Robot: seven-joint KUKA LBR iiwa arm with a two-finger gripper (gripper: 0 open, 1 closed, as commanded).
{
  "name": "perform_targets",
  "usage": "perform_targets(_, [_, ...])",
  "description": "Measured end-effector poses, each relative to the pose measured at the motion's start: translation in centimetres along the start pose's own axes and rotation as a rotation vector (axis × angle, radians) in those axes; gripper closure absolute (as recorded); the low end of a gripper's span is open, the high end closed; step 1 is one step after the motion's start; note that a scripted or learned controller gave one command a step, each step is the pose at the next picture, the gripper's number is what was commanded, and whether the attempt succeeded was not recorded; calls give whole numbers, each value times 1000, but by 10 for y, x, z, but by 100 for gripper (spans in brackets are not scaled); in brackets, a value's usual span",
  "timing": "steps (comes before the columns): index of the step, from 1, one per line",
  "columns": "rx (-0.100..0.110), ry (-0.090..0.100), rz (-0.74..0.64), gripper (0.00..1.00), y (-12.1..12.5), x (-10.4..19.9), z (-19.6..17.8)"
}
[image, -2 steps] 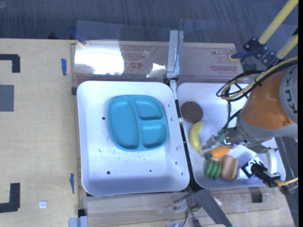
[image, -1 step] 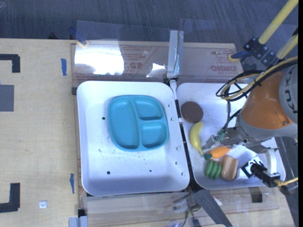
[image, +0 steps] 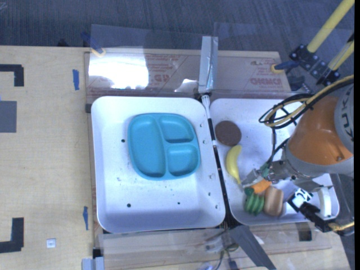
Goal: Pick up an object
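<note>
The right bin (image: 250, 112) holds a brown round disc (image: 228, 133), a yellow banana (image: 233, 163), a small orange piece (image: 260, 188), a green ridged item (image: 253, 203) and a tan bun-like item (image: 274, 201). My gripper (image: 263, 176) reaches in from the right and hangs low over the front of this bin. It is just above the orange piece and right of the banana's lower end. The arm's orange band (image: 318, 136) hides the right part of the bin.
The left bin (image: 107, 167) holds a blue divided plate (image: 164, 145). A raised rim (image: 212, 151) separates the two bins. Clear plastic panels (image: 208, 66) stand behind them. Cables (image: 287, 111) loop above the wrist.
</note>
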State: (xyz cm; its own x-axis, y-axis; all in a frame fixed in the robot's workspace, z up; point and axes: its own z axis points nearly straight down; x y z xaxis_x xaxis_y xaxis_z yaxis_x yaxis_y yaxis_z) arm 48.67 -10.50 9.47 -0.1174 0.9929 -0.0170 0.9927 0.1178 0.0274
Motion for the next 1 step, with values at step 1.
perform_targets(1, [-4,-1,1,100,1,0,-10])
